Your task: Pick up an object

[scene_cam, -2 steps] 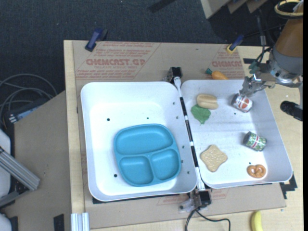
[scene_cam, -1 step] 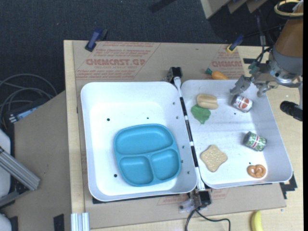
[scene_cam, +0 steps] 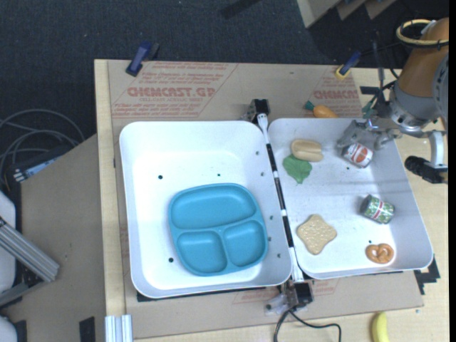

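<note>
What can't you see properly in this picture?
- The pincer in the camera view: its tips sit over a red and white can, so whether it grips the can is unclear.
- The can's label: too small to read.
- A yellow thing at the bottom edge: cut off.
- The arm: cut off at the right edge.

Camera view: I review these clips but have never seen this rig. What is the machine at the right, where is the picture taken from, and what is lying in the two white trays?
The picture comes from one fixed camera above the bench, looking down at a slant. The grey and orange machine is a robot arm reaching in from the right; its gripper is low over a small red and white can. Whether it grips that can, I cannot tell. The left bin holds a blue divided plate. The right bin holds a bread roll, a green leaf, a cracker, a green can and a pretzel.
</note>
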### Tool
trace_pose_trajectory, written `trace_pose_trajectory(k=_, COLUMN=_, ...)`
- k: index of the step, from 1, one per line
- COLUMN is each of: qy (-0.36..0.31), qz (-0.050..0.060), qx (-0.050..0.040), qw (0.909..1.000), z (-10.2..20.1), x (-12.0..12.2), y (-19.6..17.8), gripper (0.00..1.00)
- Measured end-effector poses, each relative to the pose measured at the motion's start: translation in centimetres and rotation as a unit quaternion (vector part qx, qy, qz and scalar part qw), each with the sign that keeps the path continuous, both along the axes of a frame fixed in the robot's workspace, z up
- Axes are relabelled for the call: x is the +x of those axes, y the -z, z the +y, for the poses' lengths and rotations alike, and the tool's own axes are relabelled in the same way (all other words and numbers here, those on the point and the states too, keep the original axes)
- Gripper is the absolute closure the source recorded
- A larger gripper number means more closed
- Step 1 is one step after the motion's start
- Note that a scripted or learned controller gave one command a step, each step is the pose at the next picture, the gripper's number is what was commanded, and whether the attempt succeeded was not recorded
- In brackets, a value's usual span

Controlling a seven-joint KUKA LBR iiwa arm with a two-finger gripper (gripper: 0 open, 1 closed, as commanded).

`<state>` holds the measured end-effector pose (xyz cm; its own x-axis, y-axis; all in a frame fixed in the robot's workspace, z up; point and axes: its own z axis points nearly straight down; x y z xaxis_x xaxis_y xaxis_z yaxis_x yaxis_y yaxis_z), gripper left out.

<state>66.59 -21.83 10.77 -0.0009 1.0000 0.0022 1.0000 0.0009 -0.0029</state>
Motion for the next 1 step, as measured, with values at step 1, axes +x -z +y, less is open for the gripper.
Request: trace_pose_trajectory(k=1, qy=-0.001, qz=-0.004, qx=-0.0024, qw=1.0000, z=-0.05, x=0.18, y=-1.28, gripper=1.00)
